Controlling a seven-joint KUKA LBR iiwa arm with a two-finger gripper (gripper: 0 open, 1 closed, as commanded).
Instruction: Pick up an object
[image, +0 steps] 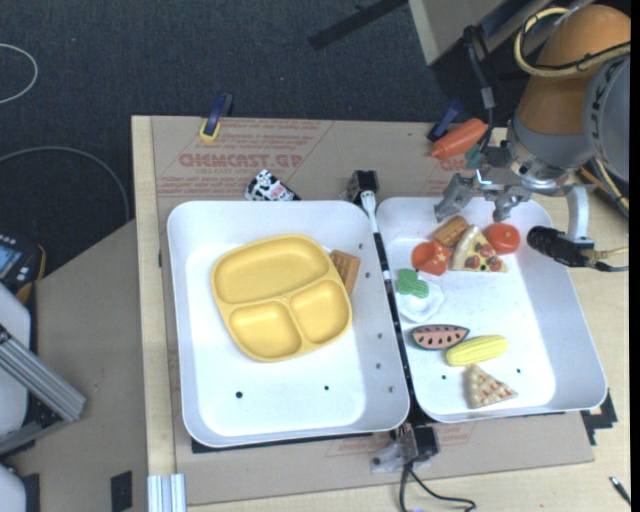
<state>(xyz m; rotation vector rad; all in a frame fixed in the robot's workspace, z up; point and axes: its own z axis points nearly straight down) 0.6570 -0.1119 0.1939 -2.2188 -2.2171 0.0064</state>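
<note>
Cardboard-topped bench (300, 150), two white bins; yellow divided tray (280, 298) in left bin (190, 330). Gripper (478, 202) above right bin (560, 330), far end, fingers apart, clamping nothing. Bread piece (451, 231) just beneath, beside pizza slice (478, 252). Probably light, stiff plastic, slippery; best pinched across narrow sides.

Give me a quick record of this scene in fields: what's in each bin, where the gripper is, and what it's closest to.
left bin: yellow divided tray, brown cracker piece at its right edge
right bin: pizza slice, two tomatoes, bread piece, green-and-white item, watermelon slice, corn cob, second pizza slice
gripper: above the right bin's far end
nearest things: bread piece, pizza slice
held: nothing visible between the fingers
</note>
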